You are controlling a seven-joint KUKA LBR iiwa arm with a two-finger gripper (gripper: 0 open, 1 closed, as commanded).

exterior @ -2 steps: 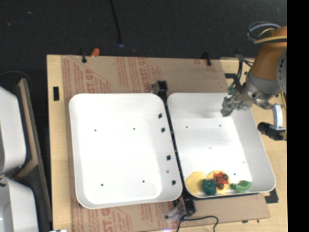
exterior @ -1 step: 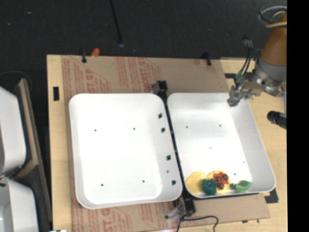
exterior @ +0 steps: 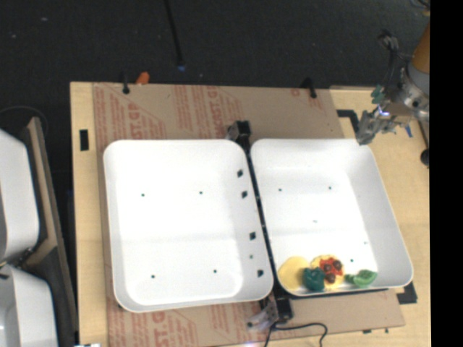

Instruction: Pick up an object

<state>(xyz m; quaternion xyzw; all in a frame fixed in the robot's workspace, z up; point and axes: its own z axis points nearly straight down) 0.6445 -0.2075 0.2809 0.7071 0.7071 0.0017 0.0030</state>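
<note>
While I monitor the camera view, the arm (exterior: 416, 63) enters at the upper right corner, and its gripper (exterior: 370, 126) sits just beyond the far right corner of the right bin (exterior: 318, 168), over the table (exterior: 87, 266) rather than over the bin floor. I cannot tell from this view how the jaws stand; the gripper is small and partly blurred here, and I see nothing between them.

The objects for the task lie together in the near right corner of the right bin, well apart from the gripper. The group consists of:
- a yellow object (exterior: 291, 271), rounded, lying furthest left;
- a teal object (exterior: 313, 280), touching or overlapping the yellow one at its near edge;
- a red object (exterior: 331, 267), just beside the teal one, with dark spots on it;
- a green object (exterior: 362, 277), lying furthest right, close to the bin's near wall.

I cannot separate the contact between the red, teal and yellow objects exactly; they appear bunched against one another.

The left bin (exterior: 145, 165) stands side by side with the right bin, the two joined along a dark seam with clips (exterior: 246, 194). Both bins rest on a brown cardboard sheet (exterior: 181, 114) with red print, which covers the table. A black cable (exterior: 172, 27) runs across the dark floor beyond the table's far edge.
</note>
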